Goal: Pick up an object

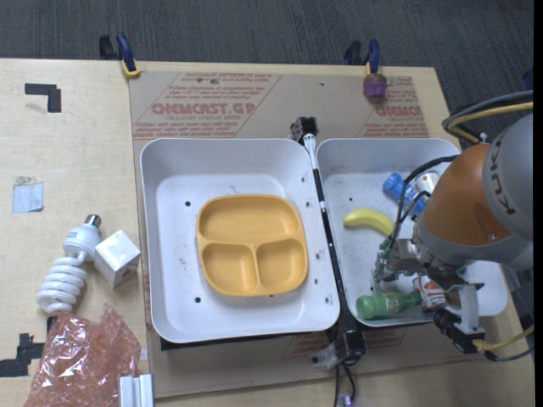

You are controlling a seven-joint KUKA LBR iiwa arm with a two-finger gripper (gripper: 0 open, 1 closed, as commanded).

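Gripper (397,265) hangs low in the right bin (335,155), just above the green bottle (386,303) lying at its near edge, and I cannot tell its state, so it should probably descend straight and close across the bottle's narrow body.

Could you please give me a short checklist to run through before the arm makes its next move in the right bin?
1. Gripper over the right bin: ok.
2. Green bottle directly below it, lying flat: ok.
3. Banana apart from the bottle: ok.
4. Blue object at the far side, away from the bottle: ok.
5. Finger opening: cannot tell.
6. Anything held: cannot tell.
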